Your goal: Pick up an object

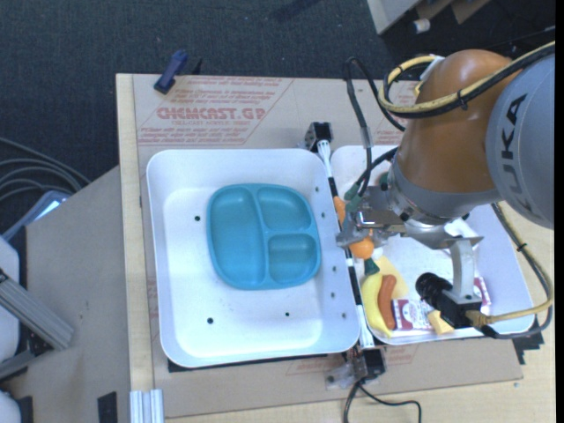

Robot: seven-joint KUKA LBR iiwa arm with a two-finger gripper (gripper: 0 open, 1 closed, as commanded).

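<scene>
The gripper [359,227], whose finger state cannot be told, is crowded against the right bin's [509,236] left wall above an orange object [360,248], so a grasp may be blocked or deflected.

Left bin [176,324] on my bench holds a blue divided tray [263,235], three compartments, lying flat near the bin's middle. Printed board [216,108] lies under both bins. Blue clip [171,71] sits at the board's far-left corner. Black cables [35,170] run along the floor, left.
</scene>
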